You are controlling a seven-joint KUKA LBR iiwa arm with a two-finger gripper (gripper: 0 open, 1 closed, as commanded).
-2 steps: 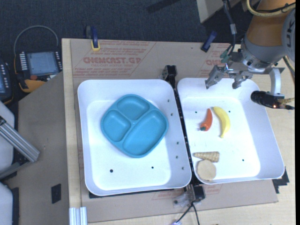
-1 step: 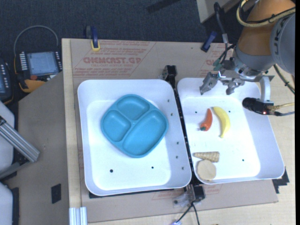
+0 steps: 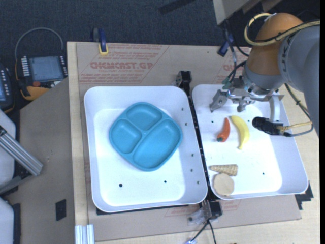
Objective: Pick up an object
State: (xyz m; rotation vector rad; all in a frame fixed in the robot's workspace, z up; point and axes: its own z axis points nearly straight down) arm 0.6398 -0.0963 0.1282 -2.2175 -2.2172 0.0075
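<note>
Counter: pale board (image 3: 76, 136) under a cardboard sheet (image 3: 127, 60) with red print, dark floor beyond; a yellow-tipped clamp (image 3: 103, 44) sits on the far edge.
Left bin: shallow and white (image 3: 99, 187); it holds a blue three-compartment plate (image 3: 145, 135), lying flat near the middle and turned at an angle to the bin walls.
Right bin: shallow and white (image 3: 287, 172), touching the left bin along their shared edge.
Arm: grey with an orange band (image 3: 269, 39), reaching in from the right over the far end of the right bin.
End effector: (image 3: 229, 103) over the far left corner of the right bin, fingers (image 3: 217, 101) spread apart, nothing between them.
Carrot: orange-red (image 3: 224, 130), just nearer than the end effector, apart from it.
Banana: yellow (image 3: 241, 130), just beside the carrot on its right, curved, not touching it as far as can be seen.
Cone: tan waffle cone (image 3: 223, 170), lying on its side near the bin's left wall, point to the left.
Round piece: pale beige disc (image 3: 223, 185), touching the cone on its near side, close to the bin's near left corner.
Off counter: small screen unit (image 3: 44, 67) with a looped cable, far left.
</note>
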